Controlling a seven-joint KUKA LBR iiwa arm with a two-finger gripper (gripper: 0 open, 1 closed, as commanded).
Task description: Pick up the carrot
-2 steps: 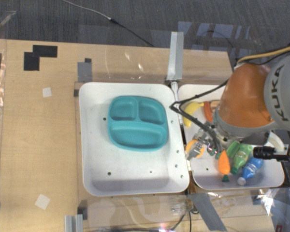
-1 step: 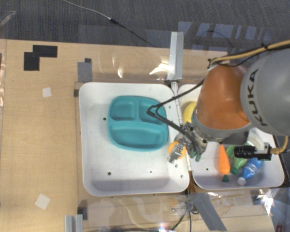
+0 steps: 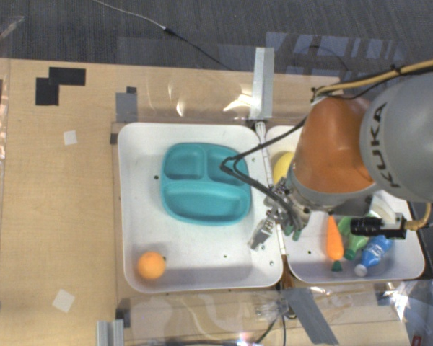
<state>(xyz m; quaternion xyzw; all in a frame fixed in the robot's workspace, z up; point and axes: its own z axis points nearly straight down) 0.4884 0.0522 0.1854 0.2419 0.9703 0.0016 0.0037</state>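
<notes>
Arm (image 3: 361,150) filled the frame's right, over the right bin (image 3: 411,265). Teal tray (image 3: 202,182) sat mid-left bin (image 3: 130,193). Tool (image 3: 274,222) hung above the bins' divide, jaw state unreadable. Carrot (image 3: 334,240) lay lower right, ungripped. Orange ball (image 3: 151,265) lower left.

This is a robotics lab or test cell, not a home or kitchen: a large grey industrial arm with an orange band (image 3: 339,150) and the maker's name in black letters on its casing reaches over a pale wooden desk (image 3: 50,215) fitted with two shallow white plastic bins (image 3: 133,193) set side by side. Black square markers (image 3: 58,83) and small pale tape patches are stuck to the desk top, metal brackets (image 3: 263,81) hold the bins in place, and loose black and yellow cables (image 3: 375,78) run across the scene. Beyond the desk lies dark grey office-type carpet (image 3: 202,9), and the bins hold toy-like test items such as a teal plastic divided tray (image 3: 202,182).
</notes>
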